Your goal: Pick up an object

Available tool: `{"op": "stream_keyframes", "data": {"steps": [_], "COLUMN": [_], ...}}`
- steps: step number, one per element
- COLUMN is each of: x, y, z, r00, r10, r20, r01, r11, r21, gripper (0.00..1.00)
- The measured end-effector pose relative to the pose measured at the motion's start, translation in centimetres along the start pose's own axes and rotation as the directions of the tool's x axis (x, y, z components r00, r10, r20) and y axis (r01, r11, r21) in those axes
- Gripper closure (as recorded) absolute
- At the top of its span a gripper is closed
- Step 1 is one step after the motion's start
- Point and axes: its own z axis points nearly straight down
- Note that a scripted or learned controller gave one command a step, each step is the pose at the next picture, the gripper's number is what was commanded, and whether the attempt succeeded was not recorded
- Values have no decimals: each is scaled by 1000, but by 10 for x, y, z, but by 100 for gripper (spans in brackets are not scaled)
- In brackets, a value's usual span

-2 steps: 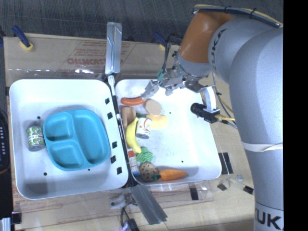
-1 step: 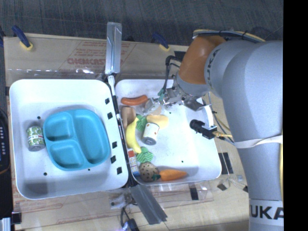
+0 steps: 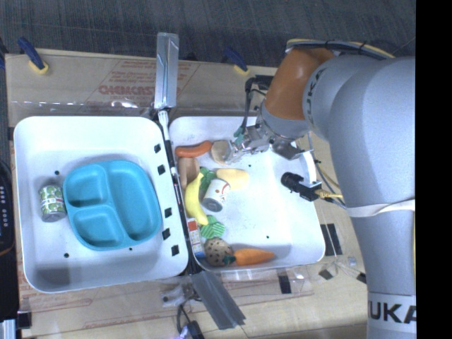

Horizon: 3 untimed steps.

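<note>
My gripper point(image 3: 244, 144) hangs low in the right bin point(image 3: 282, 221), just beside a small round tan thing point(image 3: 221, 150) next to the sausage point(image 3: 193, 149), and I cannot tell if it is open or closed; that thing looks light, hard and rolly, so I'd pinch its middle.

Grey arm point(image 3: 367, 140) bent low, orange-banded wrist point(image 3: 293, 83) tilted leftward.

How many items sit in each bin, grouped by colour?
Blue: 1, divided plate
Green: 2, can, leafy piece
Yellow: 2, banana, lemon
Orange: 2, carrot, hot dog
White: 1, cup
Total: 8, left bin 2, right bin 6
</note>
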Motion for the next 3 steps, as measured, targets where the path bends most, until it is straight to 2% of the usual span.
{"op": "stream_keyframes", "data": {"steps": [1, 2, 3], "x": [0, 45, -6], "y": [0, -62, -30], "z": [0, 11, 10], "r00": [1000, 1000, 992], "r10": [0, -4, -130], "r20": [0, -2, -1], "r01": [0, 4, 130], "r11": [1000, 1000, 992], "r21": [1, 2, 0], "gripper": [0, 0, 0]}}
